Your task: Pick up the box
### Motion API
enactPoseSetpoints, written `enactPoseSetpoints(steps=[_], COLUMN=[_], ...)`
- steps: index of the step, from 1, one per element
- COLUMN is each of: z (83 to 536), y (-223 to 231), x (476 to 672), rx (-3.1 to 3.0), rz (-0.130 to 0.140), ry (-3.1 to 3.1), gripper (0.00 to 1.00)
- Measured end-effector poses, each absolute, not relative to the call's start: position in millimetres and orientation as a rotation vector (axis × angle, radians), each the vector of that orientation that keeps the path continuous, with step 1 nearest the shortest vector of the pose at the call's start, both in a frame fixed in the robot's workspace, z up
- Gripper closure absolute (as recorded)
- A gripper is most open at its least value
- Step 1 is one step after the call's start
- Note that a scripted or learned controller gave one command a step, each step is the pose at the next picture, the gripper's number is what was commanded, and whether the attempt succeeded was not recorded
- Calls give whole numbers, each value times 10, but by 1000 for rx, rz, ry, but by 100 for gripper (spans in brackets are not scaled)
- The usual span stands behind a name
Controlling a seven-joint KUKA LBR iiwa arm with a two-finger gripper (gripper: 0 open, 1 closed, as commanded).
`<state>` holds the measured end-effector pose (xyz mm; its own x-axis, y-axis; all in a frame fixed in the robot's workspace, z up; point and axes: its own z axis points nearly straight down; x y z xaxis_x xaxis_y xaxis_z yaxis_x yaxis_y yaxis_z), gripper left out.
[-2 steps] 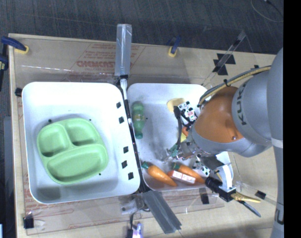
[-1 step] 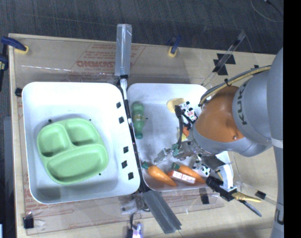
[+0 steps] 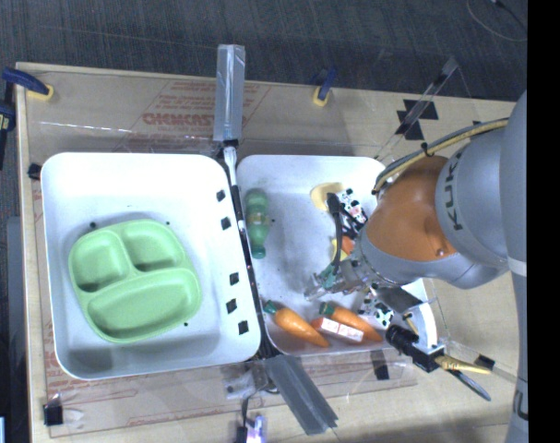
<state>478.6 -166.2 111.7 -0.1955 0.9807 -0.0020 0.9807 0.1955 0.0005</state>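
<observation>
The box (image 3: 339, 327), small with a red and white label too blurred to read, lies in the right bin (image 3: 289, 178) near its front edge. A carrot (image 3: 296, 326) lies just beside it at 9 o'clock. The tool (image 3: 339, 280) hangs near the box, at its 12 o'clock; whether it is wide or narrow I cannot tell. On the arm (image 3: 464, 220), letters "KU" are readable.

Grey KUKA arm (image 3: 487, 201), smooth rounded metallic casing, dark "KU" lettering partly visible on the shell. Glossy orange band (image 3: 407, 224) wraps the wrist section. Yellow and black cables (image 3: 446, 143) curve along the top. Gripper (image 3: 339, 280) hardware dark, thin metal parts, details too small.
</observation>
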Motion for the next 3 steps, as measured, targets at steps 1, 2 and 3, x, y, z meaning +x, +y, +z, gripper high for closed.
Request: enactPoseSetpoints(steps=[1, 2, 3], z=[913, 905, 1883], y=[-2062, -1703, -1297], x=[4955, 4992, 4786], rx=[2683, 2747, 2523], rz=[-2, -4, 0], ry=[1640, 1538, 1876], gripper=[100, 100, 100])
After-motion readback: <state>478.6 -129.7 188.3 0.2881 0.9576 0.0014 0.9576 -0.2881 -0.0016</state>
